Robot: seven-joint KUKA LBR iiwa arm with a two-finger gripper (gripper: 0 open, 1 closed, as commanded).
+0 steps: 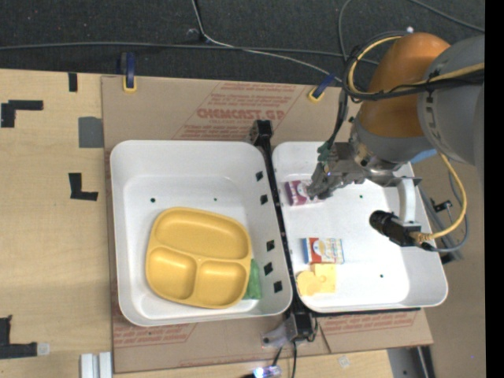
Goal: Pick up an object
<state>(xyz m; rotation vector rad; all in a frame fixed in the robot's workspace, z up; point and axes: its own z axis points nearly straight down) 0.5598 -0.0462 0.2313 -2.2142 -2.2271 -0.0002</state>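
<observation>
Tabletop (47,211) is light wood with black tape marks, a cardboard sheet (236,105) under two white bins, dark carpet (157,10) behind at 12 o'clock with a cable across it. We see the tool (319,186) down inside the right bin (421,278), near its 10 o'clock corner, tip right at a small purple-and-white packet (294,192). We can't tell how wide the tool is set or whether it has the packet; the tip is too small and dark against the wrist. Arm (409,93) comes in from 2 o'clock, orange band above the wrist, yellow and black cables looped around it. Toward 6 o'clock from the tool, same bin: a blue-and-white card (324,250) lying flat, and just below it a yellow piece (316,281), the two touching or nearly so. Left bin (138,160) at 9 o'clock holds a yellow divided plate (198,257) with a green item (253,280) tucked at its 4 o'clock edge, against the bin wall.
</observation>
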